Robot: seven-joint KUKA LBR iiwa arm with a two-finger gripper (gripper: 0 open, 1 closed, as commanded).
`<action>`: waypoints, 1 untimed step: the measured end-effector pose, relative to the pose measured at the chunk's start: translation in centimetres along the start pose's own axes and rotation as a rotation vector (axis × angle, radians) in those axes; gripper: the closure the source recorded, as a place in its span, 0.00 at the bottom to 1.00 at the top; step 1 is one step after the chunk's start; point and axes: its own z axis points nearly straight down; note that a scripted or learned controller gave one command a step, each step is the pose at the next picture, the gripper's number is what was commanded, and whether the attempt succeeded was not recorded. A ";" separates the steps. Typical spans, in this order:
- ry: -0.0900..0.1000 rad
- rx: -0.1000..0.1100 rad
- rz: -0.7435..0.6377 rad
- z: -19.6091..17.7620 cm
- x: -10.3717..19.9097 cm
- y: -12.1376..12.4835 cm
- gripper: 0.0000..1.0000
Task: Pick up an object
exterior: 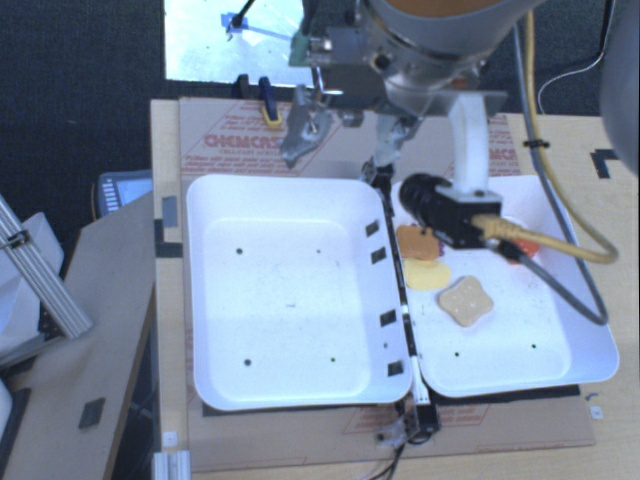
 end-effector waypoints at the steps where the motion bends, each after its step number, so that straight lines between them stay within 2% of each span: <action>1: 0.000 0.000 0.000 0.0 0.0 0.0 0.00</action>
